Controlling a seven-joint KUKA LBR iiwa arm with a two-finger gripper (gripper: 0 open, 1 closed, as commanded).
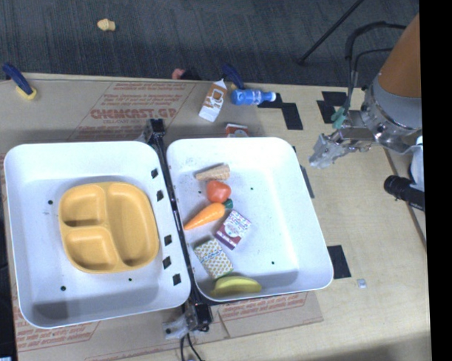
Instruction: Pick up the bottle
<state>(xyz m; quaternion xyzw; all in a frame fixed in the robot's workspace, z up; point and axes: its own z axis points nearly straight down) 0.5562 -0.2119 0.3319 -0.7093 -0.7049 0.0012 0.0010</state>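
Note:
A small blue bottle (250, 97) lies on its side on the bench, just beyond the far edge of the right bin (284, 155). My gripper (323, 152) hangs over the bench to the right of that bin, well to the right of the bottle and nearer the camera. Nothing shows in it.
The right bin holds a bread slice (212, 172), a tomato (218, 191), a carrot (204, 216), a small carton (233, 229), a cracker pack (214, 258) and a banana (236, 285). A yellow divided plate (108, 224) sits in the left bin. A milk carton (213, 102) lies left of the bottle.

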